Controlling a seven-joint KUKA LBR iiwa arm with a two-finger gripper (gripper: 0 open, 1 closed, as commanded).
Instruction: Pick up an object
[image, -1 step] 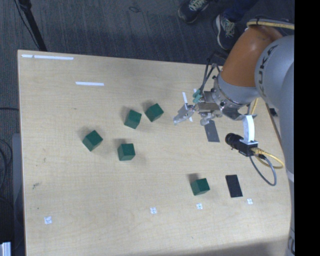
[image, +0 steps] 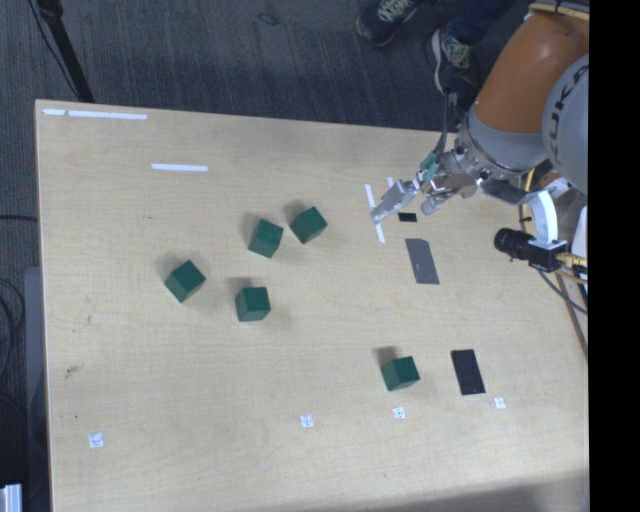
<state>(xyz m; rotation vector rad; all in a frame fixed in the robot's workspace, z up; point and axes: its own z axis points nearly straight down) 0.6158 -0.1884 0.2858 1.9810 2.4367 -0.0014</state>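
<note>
Several green cubes lie on the light wooden bench top (image: 150, 380). Two sit close together near the middle, one (image: 265, 238) just left of the other (image: 308, 224). Further left are a cube (image: 185, 280) and another (image: 252, 302) below the pair. A lone cube (image: 400, 373) rests toward the lower right. My gripper (image: 408, 205) hangs over the upper right of the bench, right of the paired cubes and well apart from them. Its silver fingers (image: 384, 209) are spread open with nothing between them.
Flat dark patches lie on the bench: a grey strip (image: 423, 261) under the gripper and a black one (image: 467, 371) beside the lone cube. A white tape strip (image: 180, 167) marks the upper left. Cables and a black fitting (image: 525, 245) hang at the right.
</note>
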